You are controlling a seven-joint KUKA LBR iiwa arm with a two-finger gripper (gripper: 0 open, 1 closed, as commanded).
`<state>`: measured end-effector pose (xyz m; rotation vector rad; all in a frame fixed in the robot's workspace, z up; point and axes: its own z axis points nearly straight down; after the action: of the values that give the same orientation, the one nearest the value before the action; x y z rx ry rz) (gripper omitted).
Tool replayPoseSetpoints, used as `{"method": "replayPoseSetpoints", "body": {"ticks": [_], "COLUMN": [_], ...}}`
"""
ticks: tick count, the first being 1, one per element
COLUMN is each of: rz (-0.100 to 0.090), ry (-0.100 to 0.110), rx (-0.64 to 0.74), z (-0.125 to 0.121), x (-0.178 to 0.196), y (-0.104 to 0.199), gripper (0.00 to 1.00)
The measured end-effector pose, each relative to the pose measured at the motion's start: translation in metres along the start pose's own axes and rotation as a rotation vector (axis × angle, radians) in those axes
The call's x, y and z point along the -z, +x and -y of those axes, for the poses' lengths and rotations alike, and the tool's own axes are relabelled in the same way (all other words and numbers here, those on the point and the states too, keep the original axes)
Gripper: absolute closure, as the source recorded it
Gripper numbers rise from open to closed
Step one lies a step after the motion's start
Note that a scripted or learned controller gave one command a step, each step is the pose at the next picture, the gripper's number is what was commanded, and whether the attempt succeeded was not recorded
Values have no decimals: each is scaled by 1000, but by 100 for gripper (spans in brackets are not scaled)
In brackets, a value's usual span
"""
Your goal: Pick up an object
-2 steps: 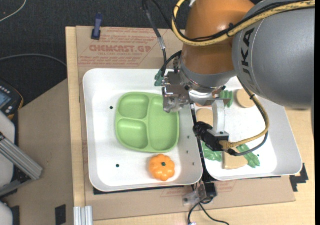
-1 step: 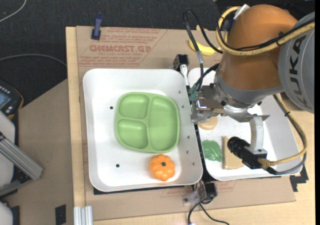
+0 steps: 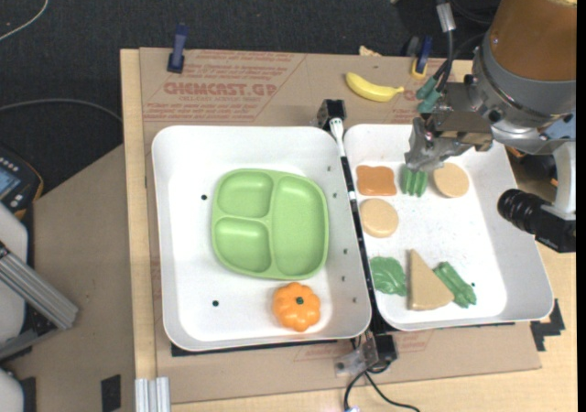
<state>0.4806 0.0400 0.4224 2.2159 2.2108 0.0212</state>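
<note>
A: What sits in the left bin (image 3: pixel 174 218)?
B: A green divided plate (image 3: pixel 271 222), with an orange pumpkin (image 3: pixel 297 306) just near of it.
A: And the right bin (image 3: pixel 522 264)?
B: An orange square (image 3: pixel 375 180) over a tan disc (image 3: pixel 379 217); nearer lie a green leaf (image 3: pixel 388 275), a tan wedge (image 3: pixel 427 284) and a green piece (image 3: pixel 456 284). The gripper (image 3: pixel 419 172) is clamped on a green stalk (image 3: pixel 417 181), left of another tan disc (image 3: pixel 450 181). A banana (image 3: pixel 373 87) lies beyond.
</note>
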Motion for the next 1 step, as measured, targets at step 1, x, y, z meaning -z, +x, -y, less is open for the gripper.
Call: {"method": "replayPoseSetpoints", "body": {"ticks": [1], "rz": [3], "ry": [30], "rx": [-1], "z": [5], "x": [-114], "y": [-23], "gripper": [100]}}
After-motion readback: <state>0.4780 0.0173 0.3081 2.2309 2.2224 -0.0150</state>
